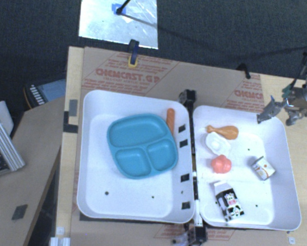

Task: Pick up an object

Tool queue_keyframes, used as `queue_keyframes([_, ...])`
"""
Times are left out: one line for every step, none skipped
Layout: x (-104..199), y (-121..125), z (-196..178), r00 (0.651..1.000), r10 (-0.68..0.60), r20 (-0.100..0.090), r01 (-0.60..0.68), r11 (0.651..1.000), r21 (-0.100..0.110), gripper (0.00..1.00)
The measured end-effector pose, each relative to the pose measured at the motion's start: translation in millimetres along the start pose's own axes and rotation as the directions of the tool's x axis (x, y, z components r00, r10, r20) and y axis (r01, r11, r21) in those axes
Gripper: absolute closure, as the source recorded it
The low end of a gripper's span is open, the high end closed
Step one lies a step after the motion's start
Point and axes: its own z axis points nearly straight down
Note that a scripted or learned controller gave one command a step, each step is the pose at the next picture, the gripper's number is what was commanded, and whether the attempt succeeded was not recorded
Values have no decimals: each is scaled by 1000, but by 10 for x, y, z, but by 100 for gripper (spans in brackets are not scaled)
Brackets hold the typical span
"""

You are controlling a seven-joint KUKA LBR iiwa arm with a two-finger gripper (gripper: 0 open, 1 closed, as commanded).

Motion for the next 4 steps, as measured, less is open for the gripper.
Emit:
queue_keyframes([6,24,-78,1000,-3,3,3,1000,-12,0])
queue_keyframes([-27,4,338,1000,-1,3,1,1000,-10,0])
queue_keyframes([52,-61,872,1000,-1,1,1,1000,-8,0])
queue_keyframes([7,-127,1458,1000,0,2,0,1000,-7,0])
